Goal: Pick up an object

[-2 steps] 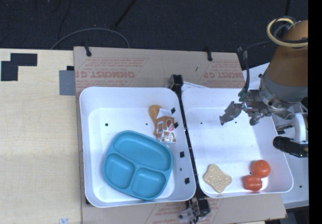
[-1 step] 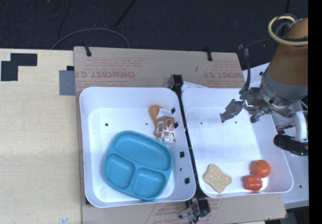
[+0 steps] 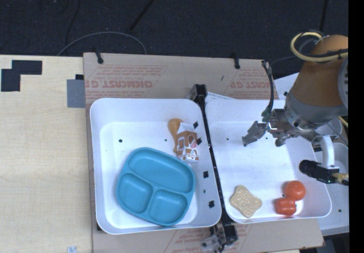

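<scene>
My gripper (image 3: 266, 137) hangs over the upper right part of the right bin (image 3: 236, 158), open, with nothing between its fingers. A beige cracker-like piece (image 3: 245, 200) lies near that bin's front wall. Two red tomato-like pieces (image 3: 294, 190) (image 3: 285, 207) sit in its front right corner, below and right of the gripper. In the left bin (image 3: 105, 132) lies a blue divided plate (image 3: 154, 186). A small printed packet (image 3: 186, 146) and an orange-brown piece (image 3: 175, 127) rest against the divider side.
A black divider rail (image 3: 206, 149) runs between the two bins. A black cylindrical part (image 3: 318, 171) juts in at the right bin's right edge. Brown cardboard (image 3: 148, 75) lies under the bins, with the pale bench to the left.
</scene>
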Motion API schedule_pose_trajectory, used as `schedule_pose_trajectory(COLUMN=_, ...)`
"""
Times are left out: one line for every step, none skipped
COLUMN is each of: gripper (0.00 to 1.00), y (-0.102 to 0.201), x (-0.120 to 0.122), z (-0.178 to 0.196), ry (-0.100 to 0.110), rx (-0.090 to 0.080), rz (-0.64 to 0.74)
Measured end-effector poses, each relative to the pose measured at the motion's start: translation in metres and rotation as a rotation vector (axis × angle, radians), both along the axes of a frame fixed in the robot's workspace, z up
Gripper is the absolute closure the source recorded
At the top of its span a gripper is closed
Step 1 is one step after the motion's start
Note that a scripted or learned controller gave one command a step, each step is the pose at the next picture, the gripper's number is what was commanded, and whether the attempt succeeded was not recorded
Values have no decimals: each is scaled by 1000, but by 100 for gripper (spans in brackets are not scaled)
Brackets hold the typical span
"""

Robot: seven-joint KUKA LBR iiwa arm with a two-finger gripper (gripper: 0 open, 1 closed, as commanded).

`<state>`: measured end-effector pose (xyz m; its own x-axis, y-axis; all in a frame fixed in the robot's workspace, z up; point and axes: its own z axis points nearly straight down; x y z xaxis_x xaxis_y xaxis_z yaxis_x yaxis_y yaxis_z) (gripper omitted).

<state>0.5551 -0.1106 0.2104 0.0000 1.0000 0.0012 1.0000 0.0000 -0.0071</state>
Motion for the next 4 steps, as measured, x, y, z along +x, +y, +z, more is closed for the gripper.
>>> schedule_pose_trajectory(gripper=0, y=3, x=8, z=-51, ry=1, rx=1, rz=0)
schedule_pose_trajectory(gripper=0, y=3, x=12, z=-95, ry=0, rx=0, rz=-1)
schedule_pose_trajectory(gripper=100, y=1, x=12, z=-83, ry=-1, rx=0, rz=-7)
schedule_pose_trajectory(gripper=100, y=5, x=11, z=-21, ry=-9, rx=-1, rz=1)
